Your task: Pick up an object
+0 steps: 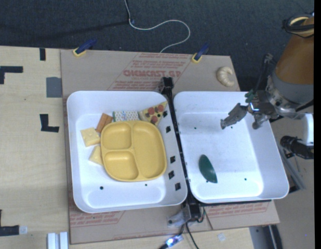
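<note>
Pale wood worktop (25,154) spreads under a cardboard sheet (145,69) that carries two shallow white bins side by side, with dark carpet beyond the far edge and a thin white cable (160,27) looping across it. Black tape marks (7,74) dot the wood at far left.

Left bin (77,191) holds a yellow divided plate (133,150) with three compartments, lying flat near the middle. Small items crowd its far and left sides — a pale yellow square piece (90,137), an orange-brown piece (104,122) and some patterned, colourful bits (150,113) by the far rim.

Right bin (264,154) holds a dark green object (207,169), oval and flat-looking, resting on the bin floor toward the near side, left of centre.

Above the right bin's far right corner hangs the end effector (243,113) — its two dark fingers are spread apart with nothing between them, well apart from the green object. Behind it the arm's orange band (298,56) and grey wrist rise at the right. A small beige lump (227,75) sits on the cardboard beyond the right bin.
</note>
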`<state>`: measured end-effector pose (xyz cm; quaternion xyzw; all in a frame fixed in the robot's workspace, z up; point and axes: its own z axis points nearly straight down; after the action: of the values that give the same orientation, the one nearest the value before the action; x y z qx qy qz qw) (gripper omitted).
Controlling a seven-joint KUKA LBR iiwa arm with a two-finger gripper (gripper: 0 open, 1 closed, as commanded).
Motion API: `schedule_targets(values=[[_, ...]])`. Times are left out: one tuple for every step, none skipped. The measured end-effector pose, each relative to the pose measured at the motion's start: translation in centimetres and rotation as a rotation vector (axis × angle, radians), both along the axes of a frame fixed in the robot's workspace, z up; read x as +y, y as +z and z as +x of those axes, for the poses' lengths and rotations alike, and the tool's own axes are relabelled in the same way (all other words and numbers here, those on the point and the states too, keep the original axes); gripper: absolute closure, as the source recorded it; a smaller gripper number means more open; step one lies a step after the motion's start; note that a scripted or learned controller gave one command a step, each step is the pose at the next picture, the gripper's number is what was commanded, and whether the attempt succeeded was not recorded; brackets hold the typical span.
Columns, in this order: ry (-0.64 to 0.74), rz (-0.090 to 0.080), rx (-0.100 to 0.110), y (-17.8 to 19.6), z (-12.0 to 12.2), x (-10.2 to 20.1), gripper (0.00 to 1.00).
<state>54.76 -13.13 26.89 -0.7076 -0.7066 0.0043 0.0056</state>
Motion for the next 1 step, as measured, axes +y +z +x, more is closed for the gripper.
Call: schedule_targets(values=[[0.003, -0.002, -0.012, 0.67, 0.20, 0.00, 0.00]])
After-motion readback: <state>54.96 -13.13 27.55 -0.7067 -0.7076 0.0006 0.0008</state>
